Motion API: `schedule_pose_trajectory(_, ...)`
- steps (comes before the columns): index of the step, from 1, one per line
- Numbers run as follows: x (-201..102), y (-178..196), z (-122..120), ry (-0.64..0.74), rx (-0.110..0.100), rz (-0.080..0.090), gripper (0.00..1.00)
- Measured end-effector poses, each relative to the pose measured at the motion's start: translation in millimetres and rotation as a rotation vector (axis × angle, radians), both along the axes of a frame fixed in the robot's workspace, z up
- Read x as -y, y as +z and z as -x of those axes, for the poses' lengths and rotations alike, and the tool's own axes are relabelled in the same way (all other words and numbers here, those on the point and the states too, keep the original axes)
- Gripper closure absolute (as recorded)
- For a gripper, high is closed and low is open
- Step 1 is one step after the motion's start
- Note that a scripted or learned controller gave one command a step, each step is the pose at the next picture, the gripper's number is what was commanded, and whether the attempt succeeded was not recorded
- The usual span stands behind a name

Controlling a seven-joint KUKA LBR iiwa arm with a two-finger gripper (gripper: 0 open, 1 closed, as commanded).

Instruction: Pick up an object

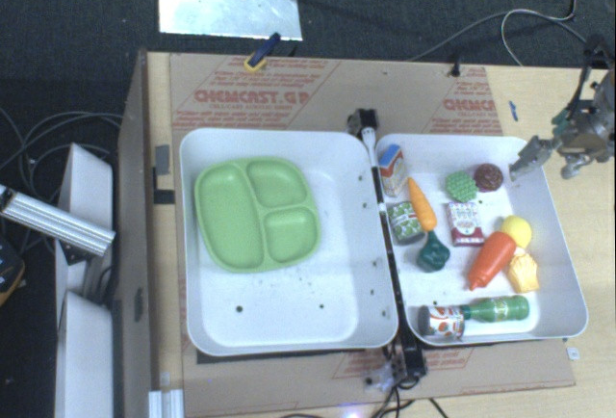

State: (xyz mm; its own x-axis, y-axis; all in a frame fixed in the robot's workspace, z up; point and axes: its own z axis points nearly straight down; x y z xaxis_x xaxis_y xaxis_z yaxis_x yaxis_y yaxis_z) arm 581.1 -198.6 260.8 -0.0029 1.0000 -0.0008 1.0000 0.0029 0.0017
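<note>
Hovering at the right bin's (pixel 563 243) far right rim, my tool (pixel 545 157) hangs spread and empty, with the picking yet to begin.

Robotics lab: papered bench (pixel 289 89), white bins (pixel 221 329), loose cables (pixel 500 21).

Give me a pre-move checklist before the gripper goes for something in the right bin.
1. Gripper is above the right bin, at its far right corner: ok.
2. Fingers hold nothing: ok.
3. Nearest target, the brown round piece, is uncovered: ok.
4. Green bottle lies flat along the near wall: ok.
5. Green tray sits in the left bin, off the path: ok.
</note>
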Motion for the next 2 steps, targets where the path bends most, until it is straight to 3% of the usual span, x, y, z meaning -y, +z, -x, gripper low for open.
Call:
schedule_pose_trajectory(1,-46.3,-176.2,-10.0,0.001,0.001,-0.001,0.00)
schedule_pose_trajectory(2,-70.2,-176.7,50.9,-0.002,-0.002,-0.001,0.00)
